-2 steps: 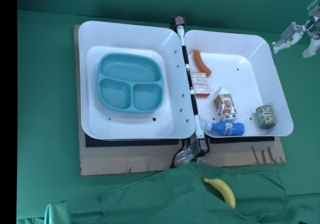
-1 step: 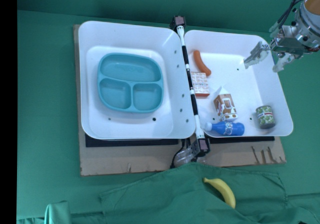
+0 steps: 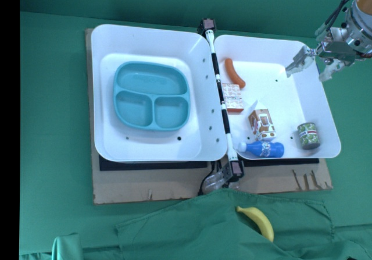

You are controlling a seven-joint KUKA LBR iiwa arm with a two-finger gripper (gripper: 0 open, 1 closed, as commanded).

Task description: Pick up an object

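My gripper (image 3: pixel 313 64) hangs open above the right bin's far right edge, with nothing between its fingers. In the right bin (image 3: pixel 279 49) lie an orange sausage (image 3: pixel 235 72), a small orange-and-white box (image 3: pixel 232 98), a little carton (image 3: pixel 261 123), a blue bottle on its side (image 3: pixel 263 149) and a green can (image 3: pixel 308 135). The can stands near the bin's front right corner, well below the gripper. The sausage lies to the gripper's left, toward the divider.
The left bin (image 3: pixel 145 38) holds a teal divided plate (image 3: pixel 152 95). A black-and-white rod (image 3: pixel 219 84) runs between the two bins. A yellow banana (image 3: pixel 258 221) rests on the green cloth in front of the bench.
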